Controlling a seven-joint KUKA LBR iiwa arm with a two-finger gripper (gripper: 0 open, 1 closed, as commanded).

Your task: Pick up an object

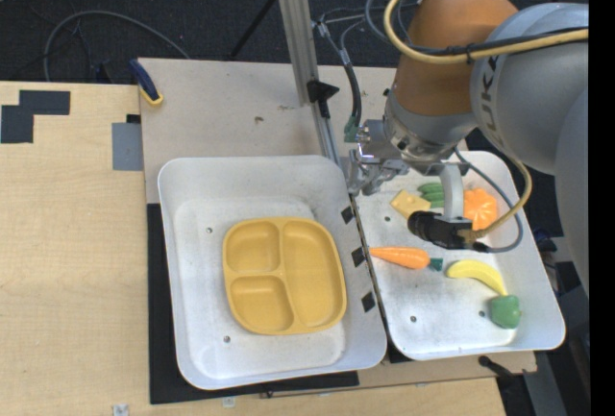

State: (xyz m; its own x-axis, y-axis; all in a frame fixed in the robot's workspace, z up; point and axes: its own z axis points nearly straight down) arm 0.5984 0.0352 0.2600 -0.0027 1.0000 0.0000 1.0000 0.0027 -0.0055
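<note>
The arm (pixel 538 78) was smooth grey, its casing rounded; 1 broad orange band (pixel 447 39) bulged above the wrist; a yellow cable (pixel 396 12) looped around the band; black cables trailed below; dark lettering marked the grey shell.

The grey arm (pixel 538 68) reaches in from the right, orange-banded wrist (pixel 447 39) bent downward.

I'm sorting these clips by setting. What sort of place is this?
Most likely a robotics lab bench set up for pick-up trials. An industrial arm reaches over two white bins, toy food such as a carrot and banana lies in one, and loose cables trail behind.
</note>
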